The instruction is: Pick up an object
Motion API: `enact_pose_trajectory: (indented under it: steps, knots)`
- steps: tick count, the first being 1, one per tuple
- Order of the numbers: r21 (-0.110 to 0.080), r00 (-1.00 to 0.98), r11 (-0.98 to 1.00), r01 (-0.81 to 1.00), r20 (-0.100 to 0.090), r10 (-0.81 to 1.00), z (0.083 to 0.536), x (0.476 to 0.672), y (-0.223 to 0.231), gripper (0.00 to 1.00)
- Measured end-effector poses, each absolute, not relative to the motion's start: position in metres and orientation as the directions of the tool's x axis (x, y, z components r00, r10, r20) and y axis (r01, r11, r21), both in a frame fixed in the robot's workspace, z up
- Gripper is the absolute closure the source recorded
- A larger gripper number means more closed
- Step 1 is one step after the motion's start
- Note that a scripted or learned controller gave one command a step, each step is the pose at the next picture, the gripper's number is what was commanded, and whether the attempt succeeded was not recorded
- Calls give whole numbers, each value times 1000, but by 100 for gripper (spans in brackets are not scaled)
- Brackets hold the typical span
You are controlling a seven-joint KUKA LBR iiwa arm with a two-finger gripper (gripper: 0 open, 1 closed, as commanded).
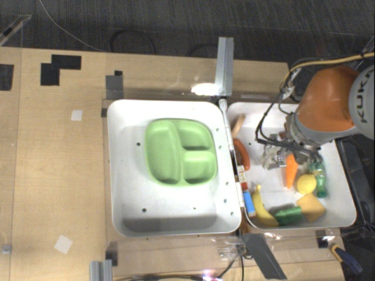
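Gripper (280,157): poised low in the right bin (345,215), under the orange-banded wrist; metal parts visible, but how it stands and whether anything is in it cannot be told from this slant.

Candidate item: carrot (290,171), small, orange, lying just beside the gripper on its lower right, nearly under the tip. Judged light, stiff, smooth moulded plastic, likely slippery on its taper; best taken across the thicker middle, square to its long axis, as a pinch near the narrow end would probably squirt it out.

Other contents of the right bin, placed from the gripper:
- lemon (306,184), yellow, round, just beyond the carrot; would tend to roll.
- green bottle-like piece (320,179), farther out past the lemon, by the bin wall.
- orange-yellow wedge (311,206), below the lemon.
- dark green piece (287,215) and banana (262,208), well below the gripper, touching one another.
- blue piece (248,202), beside the banana, against the dividing wall.
- red sausage-like piece (241,155), to the gripper's left along that wall; a tan stick (237,124) above it.

Left bin (126,209): well to the gripper's left; holds one green compartment tray (179,151), its sections bare.
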State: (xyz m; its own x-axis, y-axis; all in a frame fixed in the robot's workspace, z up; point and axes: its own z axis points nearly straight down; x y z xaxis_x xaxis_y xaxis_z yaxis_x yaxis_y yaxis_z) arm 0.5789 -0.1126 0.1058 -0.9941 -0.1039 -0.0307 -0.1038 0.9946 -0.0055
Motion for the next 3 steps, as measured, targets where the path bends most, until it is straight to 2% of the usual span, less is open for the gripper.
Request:
enact_pose_trajectory:
  steps: [1, 2, 3]
  knots:
    - [-2, -995, 995, 95, -21, 95, 235, 638, -151, 100]
    - [-2, -999, 999, -48, -10, -48, 99, 570, -176, 100]
    - [-8, -899, 899, -438, -11, -438, 161, 587, -206, 100]
